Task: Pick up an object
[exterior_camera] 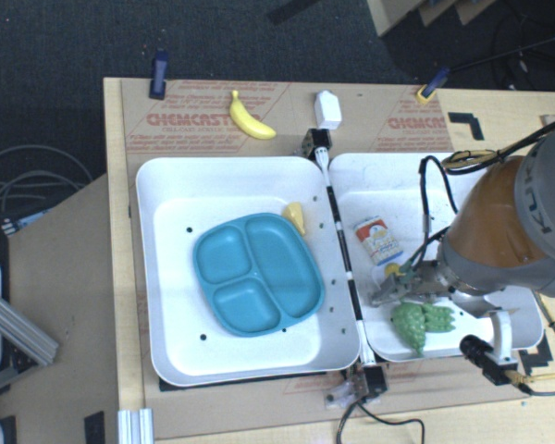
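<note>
Grey arm with its orange band reaches in from the right over the right bin (523,326), its gripper (400,289) low near that bin's left wall. Whether it grips anything cannot be told from this angle. Just below the gripper lies a green bumpy toy (422,323), touching or nearly touching it. A small red-and-white carton (377,240) lies just above it in the same bin. The left bin (157,248) holds a blue divided plate (257,273) with a small yellow piece (296,216) at its upper edge. A banana (250,118) lies on the cardboard behind the bins.
</note>
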Tool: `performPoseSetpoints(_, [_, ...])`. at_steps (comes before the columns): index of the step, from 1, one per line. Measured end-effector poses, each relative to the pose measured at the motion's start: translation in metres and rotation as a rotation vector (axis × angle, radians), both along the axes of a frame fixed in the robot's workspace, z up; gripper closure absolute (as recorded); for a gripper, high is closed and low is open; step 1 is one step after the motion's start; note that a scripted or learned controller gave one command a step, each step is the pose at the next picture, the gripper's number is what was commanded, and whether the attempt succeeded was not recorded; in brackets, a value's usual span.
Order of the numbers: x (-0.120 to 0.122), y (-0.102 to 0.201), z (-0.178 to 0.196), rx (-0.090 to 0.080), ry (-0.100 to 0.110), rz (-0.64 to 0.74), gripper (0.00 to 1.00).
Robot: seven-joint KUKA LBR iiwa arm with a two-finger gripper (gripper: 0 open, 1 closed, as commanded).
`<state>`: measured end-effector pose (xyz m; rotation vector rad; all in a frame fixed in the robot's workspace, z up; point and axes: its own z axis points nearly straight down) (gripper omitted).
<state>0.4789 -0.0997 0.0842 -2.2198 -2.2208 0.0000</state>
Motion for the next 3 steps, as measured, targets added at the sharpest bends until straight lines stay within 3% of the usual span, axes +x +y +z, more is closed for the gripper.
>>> performPoseSetpoints(3, [0.0000, -0.0066, 0.0000, -0.001, -0.002, -0.001, 0.00])
